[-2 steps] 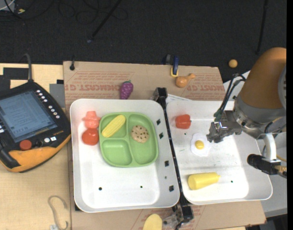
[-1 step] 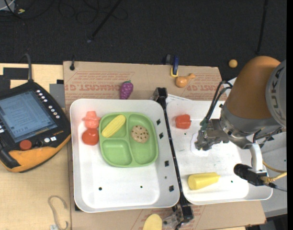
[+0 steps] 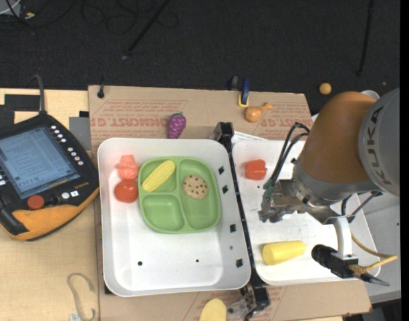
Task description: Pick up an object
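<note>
My gripper (image 3: 271, 208) hangs low over the middle of the right bin (image 3: 305, 278), under the grey and orange arm. A red pepper-like toy (image 3: 255, 170) lies in that bin's far left corner, a little up and left of the gripper. Near the bin's front edge, below the gripper, rests a yellow cylinder (image 3: 283, 251). Nothing can be seen held by the gripper. In the left bin (image 3: 164, 273) stands a green divided plate (image 3: 181, 214) with a yellow corn cob (image 3: 157, 174) and a cookie (image 3: 195, 186) in it. Beside the plate lie a pink toy (image 3: 127, 166) and a red toy (image 3: 125, 190).
A teach pendant (image 3: 37, 172) lies on the bench at the left. On the cardboard behind the bins sit purple grapes (image 3: 176, 124) and an orange pear-shaped toy (image 3: 256, 112). A yellow toy (image 3: 213, 309) lies in front of the bins.
</note>
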`<state>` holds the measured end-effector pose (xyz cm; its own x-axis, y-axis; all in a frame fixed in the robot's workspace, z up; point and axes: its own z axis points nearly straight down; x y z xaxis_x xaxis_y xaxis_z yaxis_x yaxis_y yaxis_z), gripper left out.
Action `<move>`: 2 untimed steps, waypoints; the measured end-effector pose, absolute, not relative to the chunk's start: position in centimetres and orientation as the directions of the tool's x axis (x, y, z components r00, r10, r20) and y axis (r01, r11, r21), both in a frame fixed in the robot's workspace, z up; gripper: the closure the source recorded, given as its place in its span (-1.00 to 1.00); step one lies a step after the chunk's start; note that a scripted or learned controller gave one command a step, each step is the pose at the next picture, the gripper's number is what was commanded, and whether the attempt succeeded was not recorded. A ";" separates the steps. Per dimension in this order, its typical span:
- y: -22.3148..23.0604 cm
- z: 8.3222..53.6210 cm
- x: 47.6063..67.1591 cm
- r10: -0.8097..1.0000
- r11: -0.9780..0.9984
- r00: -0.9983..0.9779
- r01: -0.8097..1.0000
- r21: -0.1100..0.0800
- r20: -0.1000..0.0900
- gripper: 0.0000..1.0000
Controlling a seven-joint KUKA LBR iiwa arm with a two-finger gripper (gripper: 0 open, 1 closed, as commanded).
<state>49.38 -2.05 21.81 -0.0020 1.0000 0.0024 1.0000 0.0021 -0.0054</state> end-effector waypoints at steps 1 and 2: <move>-2.7 21.7 49.8 1.000 0.000 0.000 1.000 -0.003 0.000 1.00; -2.4 22.4 50.6 1.000 -0.001 0.001 1.000 -0.003 0.001 1.00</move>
